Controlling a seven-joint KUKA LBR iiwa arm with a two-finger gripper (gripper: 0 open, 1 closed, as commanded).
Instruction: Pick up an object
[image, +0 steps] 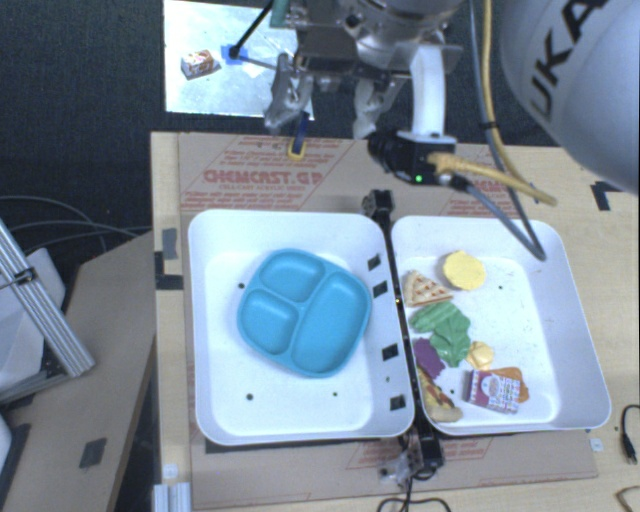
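Observation:
My gripper (325, 108) hangs high above the bench's far edge, behind both bins, open with nothing between its fingers (284, 100). A blue divided plate (305, 310) lies in the left bin (215, 250). The right bin (560, 300) holds several toy foods: a round yellow piece (464, 269), a toast-like wedge (427, 290), a green leafy piece (443, 328), a purple piece (427, 355), a small yellow piece (481, 354), a red-orange packet (494, 388) and a tan piece (441, 403) at the front.
A black hinge strip (392, 300) runs between the two bins. A yellow cable (500, 180) and a grey rod (515, 218) trail over the right bin's back edge. A small yellow mark (297, 148) sits on the cardboard under the gripper.

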